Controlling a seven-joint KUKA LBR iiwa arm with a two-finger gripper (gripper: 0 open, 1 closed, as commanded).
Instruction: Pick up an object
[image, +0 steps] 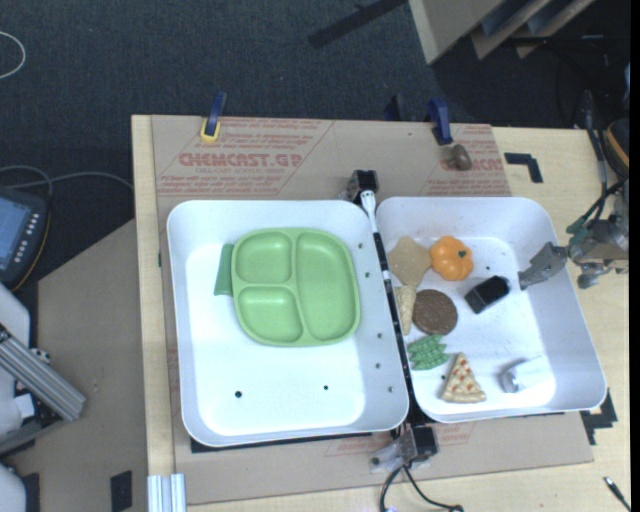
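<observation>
Jaws cannot be judged from this angle: the gripper (545, 265) is seen at the right rim of the right bin (570, 330), a grey piece reaching in from the bench edge, and whether they stand apart or together cannot be told. Nothing is seen held, so the pick is judged not yet made; a choice of object, a descent and a closing grasp are all left to do.

Every candidate lies in the right bin. A black block (488, 293) is nearest the gripper, just beside it toward the bin's middle. An orange pumpkin-like toy (451, 257) is set near the back, with a tan wedge (408, 260) beside it. A brown round disc (435, 312) lies in the middle, a green leafy piece (427, 351) and a pizza slice (461, 380) toward the front, and a small grey-white item (512, 377) at the front right.

In the left bin (200, 370) a green divided plate (296, 285) is held, its three compartments bare.
</observation>
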